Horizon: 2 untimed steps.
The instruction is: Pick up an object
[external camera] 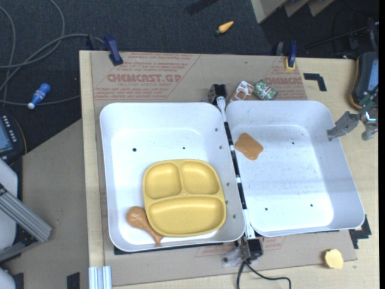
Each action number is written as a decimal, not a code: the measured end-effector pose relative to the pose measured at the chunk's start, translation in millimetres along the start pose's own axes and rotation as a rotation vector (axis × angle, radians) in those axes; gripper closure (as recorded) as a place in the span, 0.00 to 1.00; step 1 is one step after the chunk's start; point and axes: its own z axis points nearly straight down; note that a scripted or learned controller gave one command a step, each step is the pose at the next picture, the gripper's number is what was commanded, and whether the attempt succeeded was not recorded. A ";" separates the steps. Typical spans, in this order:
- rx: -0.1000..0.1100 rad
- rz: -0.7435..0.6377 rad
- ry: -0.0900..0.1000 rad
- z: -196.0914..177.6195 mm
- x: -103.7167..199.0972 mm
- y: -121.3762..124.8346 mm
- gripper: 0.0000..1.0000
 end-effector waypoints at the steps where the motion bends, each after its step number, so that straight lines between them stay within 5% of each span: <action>1: 0.017 -0.001 0.008 172.5 46.8 -21.9 0.00; 2: -0.010 -0.003 -0.005 136.4 6.4 59.4 0.00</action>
